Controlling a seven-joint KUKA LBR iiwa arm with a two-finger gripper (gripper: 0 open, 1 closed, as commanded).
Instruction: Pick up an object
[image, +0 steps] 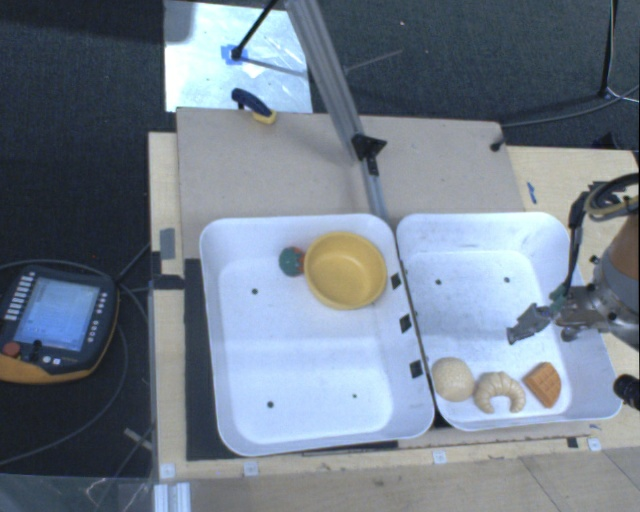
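1. We take the seam between the two white bins as our landmark. The left bin (300, 400) lies on one side of it and the right bin (470, 250) on the other, their rims touching along it, both on the tabletop (250, 160).
2. In the right bin, three food items sit in a row along the near wall: a pale round bun (452, 379) closest to the seam, a curved croissant (500, 391) just beside it, and an orange waffle piece (544, 384) farthest from the seam.
3. The bun and croissant are nearly touching; the waffle piece stands slightly apart from the croissant and close to the bin's outer corner.
4. The far and middle floor of the right bin is bare, leaving open room between the seam and the outer wall.
5. The tool (527, 326) hangs over the right bin near its outer wall, above and apart from the waffle piece. Its dark tip points toward the seam. We cannot tell whether it is wide or narrow, and we see nothing held in it.
6. In the left bin, a yellow bowl (345, 270) sits upright in the far corner next to the seam, its rim close to the seam wall.
7. A small green ball (291, 261) touches the bowl on the side away from the seam.
8. The near half of the left bin's floor is bare.
9. Well beyond the left bin, off the tabletop, a control pendant (55, 320) lies on the dark floor.
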